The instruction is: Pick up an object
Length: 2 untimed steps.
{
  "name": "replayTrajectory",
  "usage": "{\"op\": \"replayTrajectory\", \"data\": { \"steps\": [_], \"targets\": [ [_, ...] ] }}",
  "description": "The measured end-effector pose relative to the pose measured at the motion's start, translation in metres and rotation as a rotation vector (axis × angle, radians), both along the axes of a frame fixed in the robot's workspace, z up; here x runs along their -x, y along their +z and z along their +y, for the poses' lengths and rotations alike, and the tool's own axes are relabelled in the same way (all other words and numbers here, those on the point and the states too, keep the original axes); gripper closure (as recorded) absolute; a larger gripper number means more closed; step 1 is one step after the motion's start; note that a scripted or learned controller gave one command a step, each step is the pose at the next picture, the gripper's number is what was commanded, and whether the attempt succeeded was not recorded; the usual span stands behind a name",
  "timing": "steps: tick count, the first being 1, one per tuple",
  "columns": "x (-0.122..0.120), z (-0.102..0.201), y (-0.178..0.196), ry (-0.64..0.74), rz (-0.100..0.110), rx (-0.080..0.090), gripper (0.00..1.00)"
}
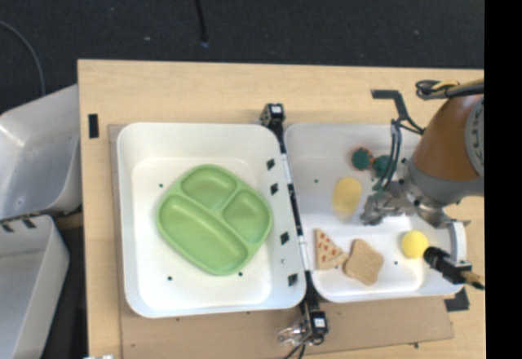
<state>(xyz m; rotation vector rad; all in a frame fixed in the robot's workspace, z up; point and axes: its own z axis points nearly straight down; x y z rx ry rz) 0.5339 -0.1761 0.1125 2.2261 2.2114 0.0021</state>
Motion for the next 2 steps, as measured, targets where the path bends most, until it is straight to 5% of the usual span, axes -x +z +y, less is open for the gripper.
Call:
{"op": "replayTrajectory", "data": {
  "steps": [2],
  "targets": [
    [-0.005, -0.004, 0.095, 0.009, -0.003, 0.001, 1.0]
  ]
}}
